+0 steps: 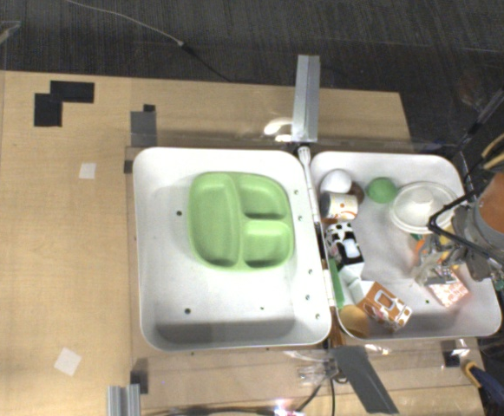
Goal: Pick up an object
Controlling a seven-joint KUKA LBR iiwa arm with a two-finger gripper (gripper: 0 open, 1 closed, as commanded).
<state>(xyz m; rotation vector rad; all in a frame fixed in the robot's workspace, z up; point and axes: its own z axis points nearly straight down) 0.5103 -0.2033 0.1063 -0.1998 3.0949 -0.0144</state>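
Your pincer is hanging over the right bin — its grip I cannot tell — a white cup sitting just up-left of it

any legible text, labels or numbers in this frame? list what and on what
None can be read.
Black-and-white item in the right bin: dark markings, too blurred to tell.
Orange-and-white box: a pattern, no letters legible.
Green divided tray in the left bin: no markings seen.
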